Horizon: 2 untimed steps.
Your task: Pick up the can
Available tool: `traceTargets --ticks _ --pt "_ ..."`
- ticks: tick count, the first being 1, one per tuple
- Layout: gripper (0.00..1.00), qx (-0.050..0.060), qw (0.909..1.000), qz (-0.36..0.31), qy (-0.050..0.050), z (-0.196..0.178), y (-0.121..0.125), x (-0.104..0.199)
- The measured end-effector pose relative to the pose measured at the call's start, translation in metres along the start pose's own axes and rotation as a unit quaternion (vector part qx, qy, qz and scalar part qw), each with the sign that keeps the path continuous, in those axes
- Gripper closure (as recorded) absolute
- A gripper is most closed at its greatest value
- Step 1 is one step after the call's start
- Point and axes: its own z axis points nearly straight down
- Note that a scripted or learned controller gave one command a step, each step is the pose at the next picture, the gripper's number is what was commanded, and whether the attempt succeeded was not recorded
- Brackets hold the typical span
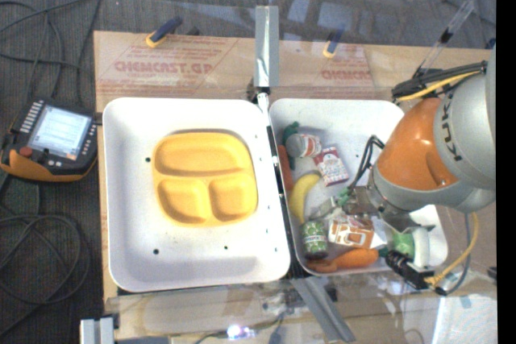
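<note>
Looking down through the camera view, I see two shallow white plastic bins side by side on a brown cardboard-covered bench. The left bin (129, 254) has smooth, rounded corners and carries a glossy yellow tray (205, 176), moulded with one long compartment across the top and two smaller ones beneath it. The right bin (355, 113) is crowded along its left and lower parts.

The can (314, 238) stands near the bottom of that right bin, a small dark green cylinder with a round top, just beside the bin's left wall. A curved, smooth yellow banana (301, 196) lies just above it. A flat red and white carton (331, 166) sits up and right of the banana, and a rounded jar with a green cap (300, 142) sits near the upper left of the pile. An orange carrot (348, 259), tapered and matte, lies along the bottom edge, touching or nearly touching the can's lower right. A small orange and white box (351, 233) rests just right of the can.

The arm (439, 153) comes in from the right, its shiny orange band bulging over the bin and its grey metal shell beside it. The gripper (348, 202) sits low among the clutter, right of the banana and above the box; I cannot tell whether it is open or closed, and the can stands apart from it
</note>
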Motion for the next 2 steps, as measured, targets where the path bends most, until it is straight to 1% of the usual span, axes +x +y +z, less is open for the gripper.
traceTargets --ticks 1,2 --pt "0.0 -0.002 0.9964 0.085 0.002 0.0 0.0 -0.016" --pt "0.0 0.006 0.9965 0.083 0.0 -0.094 -0.003 0.06"
